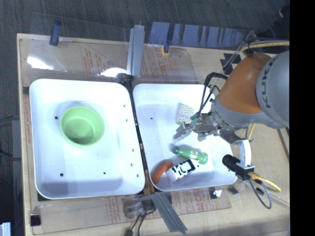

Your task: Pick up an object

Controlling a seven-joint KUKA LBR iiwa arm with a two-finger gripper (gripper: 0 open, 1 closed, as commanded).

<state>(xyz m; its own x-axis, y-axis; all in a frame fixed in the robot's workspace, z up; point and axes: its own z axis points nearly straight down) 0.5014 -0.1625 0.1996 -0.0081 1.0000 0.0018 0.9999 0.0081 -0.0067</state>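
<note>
The fingers (186,128) hang low inside the right bin (147,102), toward its middle, and they look slightly spread, with nothing visibly caught between them. Just below them, near the bin's front edge, lies a green bottle (191,154) on its side, and this seems the likeliest thing to be picked; it is close to the fingers but apart from them. Just beside the fingers, toward the bin's back edge, sits a small perforated grey piece (185,112). In the front corner of the same bin, an orange object (160,171) rests against a black and white item (183,168), both crowding the bottle. The left bin (44,90) holds a green bowl (82,125) near its centre, well apart from the arm (256,90). The risks, as I judge them: the bottle is round and may roll away if one finger touches it first; the fingers could close on air between the bottle and the grey piece; or a descent could nudge the neighbouring clutter and shove the bottle against the bin's front wall.
</note>
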